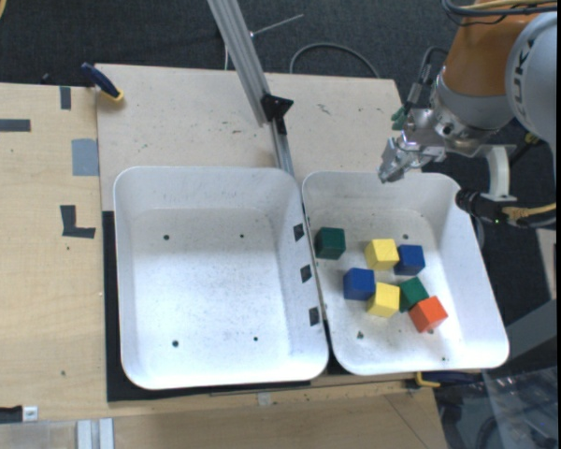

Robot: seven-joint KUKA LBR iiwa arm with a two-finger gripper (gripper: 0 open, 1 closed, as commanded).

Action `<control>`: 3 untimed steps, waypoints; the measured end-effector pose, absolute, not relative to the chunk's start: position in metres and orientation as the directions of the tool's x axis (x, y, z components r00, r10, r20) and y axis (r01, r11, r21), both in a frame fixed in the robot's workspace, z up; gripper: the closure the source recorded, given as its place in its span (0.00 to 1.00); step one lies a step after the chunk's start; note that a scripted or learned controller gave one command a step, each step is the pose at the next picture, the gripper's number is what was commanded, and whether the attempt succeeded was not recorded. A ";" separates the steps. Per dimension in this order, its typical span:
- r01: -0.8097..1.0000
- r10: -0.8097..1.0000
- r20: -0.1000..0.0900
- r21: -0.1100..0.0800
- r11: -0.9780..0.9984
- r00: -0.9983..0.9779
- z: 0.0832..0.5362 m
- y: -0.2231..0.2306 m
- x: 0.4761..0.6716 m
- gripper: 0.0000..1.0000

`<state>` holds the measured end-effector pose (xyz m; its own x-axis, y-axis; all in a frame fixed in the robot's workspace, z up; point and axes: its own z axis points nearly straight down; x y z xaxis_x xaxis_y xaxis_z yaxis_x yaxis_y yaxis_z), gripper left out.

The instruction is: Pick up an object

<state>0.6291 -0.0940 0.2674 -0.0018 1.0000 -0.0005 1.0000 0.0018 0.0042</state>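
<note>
Seven small blocks lie in the right bin (467,251), which serves as the landmark for all that follows. Nearest the camera, toward that bin's front right, sits the orange block (429,313), tilted on the floor. Just behind it and touching or nearly so are a green block (412,292) and a yellow block (385,299). A blue block (359,282) lies beside the yellow one, toward the bin's middle. Further back are a second yellow block (381,253) and a second blue block (410,258), side by side. A dark green block (330,242) stands alone, apart from the cluster, near the bin's left wall.

Farthest off, the gripper (394,168) hangs over the bin's back rim, above and behind every block. Whether its claw is apart or together cannot be told from this slant. Nothing shows between its tips.

Any pick therefore lies forward and downward from the gripper. The lone dark green block looks the easiest target, since it has free space on all sides. Being cubes, the blocks have no long axis to align with.
</note>
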 end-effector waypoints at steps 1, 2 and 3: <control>1.000 1.000 0.001 0.000 0.006 -0.006 0.271 -0.039 0.631 1.00; 1.000 1.000 0.001 -0.002 0.005 -0.005 0.267 0.005 0.625 1.00; 1.000 1.000 0.002 -0.003 0.007 -0.007 0.254 0.067 0.618 1.00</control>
